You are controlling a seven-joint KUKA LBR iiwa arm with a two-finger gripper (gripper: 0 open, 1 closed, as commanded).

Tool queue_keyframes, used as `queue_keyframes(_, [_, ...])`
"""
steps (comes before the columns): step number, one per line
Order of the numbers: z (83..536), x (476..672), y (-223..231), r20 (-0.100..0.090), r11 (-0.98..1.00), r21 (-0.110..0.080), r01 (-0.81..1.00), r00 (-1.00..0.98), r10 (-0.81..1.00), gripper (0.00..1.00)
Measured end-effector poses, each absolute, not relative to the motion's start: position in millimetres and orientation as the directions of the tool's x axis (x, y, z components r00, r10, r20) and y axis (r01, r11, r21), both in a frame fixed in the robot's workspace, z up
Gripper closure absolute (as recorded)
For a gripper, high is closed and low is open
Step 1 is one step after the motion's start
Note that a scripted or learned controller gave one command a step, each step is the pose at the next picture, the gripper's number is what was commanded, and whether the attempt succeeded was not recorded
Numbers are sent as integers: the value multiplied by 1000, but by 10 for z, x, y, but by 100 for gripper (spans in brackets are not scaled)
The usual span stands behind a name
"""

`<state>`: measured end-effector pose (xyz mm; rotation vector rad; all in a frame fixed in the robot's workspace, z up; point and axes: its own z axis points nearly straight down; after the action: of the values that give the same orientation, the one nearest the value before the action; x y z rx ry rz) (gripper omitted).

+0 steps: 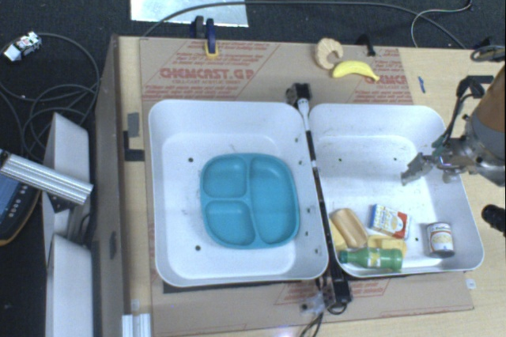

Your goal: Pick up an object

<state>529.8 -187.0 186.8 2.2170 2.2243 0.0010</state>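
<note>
The grey two-finger gripper point(423, 167) is being held over the right shallow white bin point(371, 134), nothing gripped; how far it is parted cannot be told. A small metal can point(439, 239), green bottle point(374, 258), carton point(388, 221) and bread roll point(349, 228) are lying along the bin's near edge.

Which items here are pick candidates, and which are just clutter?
Job:
two-finger gripper over the right white bin
tan bread roll
green plastic bottle
small red-and-white box
small metal can

Lying about:
blue divided plate, left bin
yellow banana
</note>
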Motion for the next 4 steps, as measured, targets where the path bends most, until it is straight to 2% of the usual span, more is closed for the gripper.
queue_keyframes(1, [965, 5920, -2059, 0, 5, -1, 1000, -5, 1000, 0])
queue_keyframes(2, [849, 6256, -2062, -1, 5, 3, 1000, -5, 1000, 0])
queue_keyframes(3, [848, 6090, -1952, -1, 2, 2, 1000, -2, 1000, 0])
queue_keyframes(4, [845, 4863, -2063, -1, 0, 0, 1000, 0, 1000, 0])
